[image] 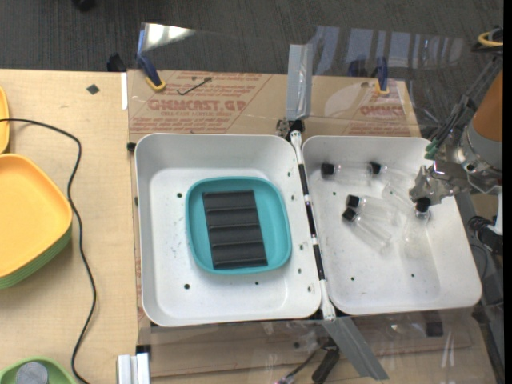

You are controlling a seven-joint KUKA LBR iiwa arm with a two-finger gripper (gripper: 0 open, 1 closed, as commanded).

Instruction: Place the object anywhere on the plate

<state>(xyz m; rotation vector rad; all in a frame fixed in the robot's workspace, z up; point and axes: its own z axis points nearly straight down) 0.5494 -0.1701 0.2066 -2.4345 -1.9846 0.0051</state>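
Although the plate point(280, 222) sits ready in the left bin point(160, 294), a teal dish with a dark ridged insert point(234, 229) on it, nothing from the right bin point(448, 290) has reached it yet. The jaws point(422, 197) hang over the far right part of that bin, close to a small black piece at their tip, and I cannot tell whether they are spread, pressed together or pinching anything; the metal blurs into the clutter there.

The task's things look to be clear plastic vials point(376, 218) with black caps point(350, 213), lying scattered across the right bin, some touching one another, with loose black caps point(327, 169) toward the far wall. They are hard to make out against the white floor.

My guess is that the pick itself is the weak step. A clear, round vial lying on its side could roll or squirt out from the jaws if they close off-centre, and neighbours lying against it may get nudged or pinched along with it. A bare cap could be taken instead of a whole vial. Even with a good hold, the carry must clear the two bin walls point(302, 214) between right and left, and a round vial released onto the ridged insert might roll toward the plate's rim.
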